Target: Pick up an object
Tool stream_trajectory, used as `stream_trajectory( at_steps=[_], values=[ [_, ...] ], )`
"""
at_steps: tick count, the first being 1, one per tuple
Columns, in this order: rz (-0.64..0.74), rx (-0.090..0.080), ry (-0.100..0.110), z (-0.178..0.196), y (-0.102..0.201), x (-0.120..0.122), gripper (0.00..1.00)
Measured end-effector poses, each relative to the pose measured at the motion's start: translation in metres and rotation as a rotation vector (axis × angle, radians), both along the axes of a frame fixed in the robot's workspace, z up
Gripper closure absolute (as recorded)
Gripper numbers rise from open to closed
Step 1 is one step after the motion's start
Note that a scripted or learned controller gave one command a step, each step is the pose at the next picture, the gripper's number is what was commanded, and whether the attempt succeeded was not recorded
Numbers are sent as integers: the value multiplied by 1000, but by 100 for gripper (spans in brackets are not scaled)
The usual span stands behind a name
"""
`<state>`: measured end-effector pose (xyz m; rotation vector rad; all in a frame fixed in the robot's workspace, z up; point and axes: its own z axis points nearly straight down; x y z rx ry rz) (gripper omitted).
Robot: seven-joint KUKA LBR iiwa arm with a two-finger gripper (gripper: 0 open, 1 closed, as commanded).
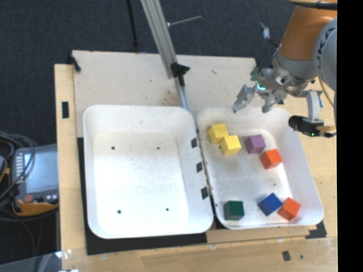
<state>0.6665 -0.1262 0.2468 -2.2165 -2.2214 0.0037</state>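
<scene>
A light wooden bench (142, 75) stands on a dark carpet floor (68, 16). Two shallow white bins sit on it side by side. The left bin (139, 169) has only small dark specks on its floor. A silver metal pole (161, 33) leans up from between the bins. A small grey box with a screen (34, 171) and some cables sit off the left edge of the bench.

The right bin (298, 163) holds the blocks. Two yellow blocks (224, 139) touch each other near the top left corner. A purple block (255, 143) is just beside them, and an orange block (271, 158) is just past that. A green block (233, 209) sits at the bottom left. A blue block (270, 203) touches another orange block (290, 208) at the bottom right.

The gripper (258, 100) hangs over the top rim of the right bin. Its two fingers are spread apart and nothing is between them. The yellow blocks and the purple block lie nearest to it, a little below it in the bin
</scene>
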Motion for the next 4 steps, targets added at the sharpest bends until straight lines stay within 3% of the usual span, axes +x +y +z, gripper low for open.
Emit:
stream_trajectory(
  at_steps=[1,2,3,4],
  values=[
    [2,-3,-5,3,-1,1,0],
    [-1,-3,0,-53,5,-7,0],
    [3,-3,-1,-106,10,1,0],
    [2,-3,-23,-124,9,7,0]
  ],
)
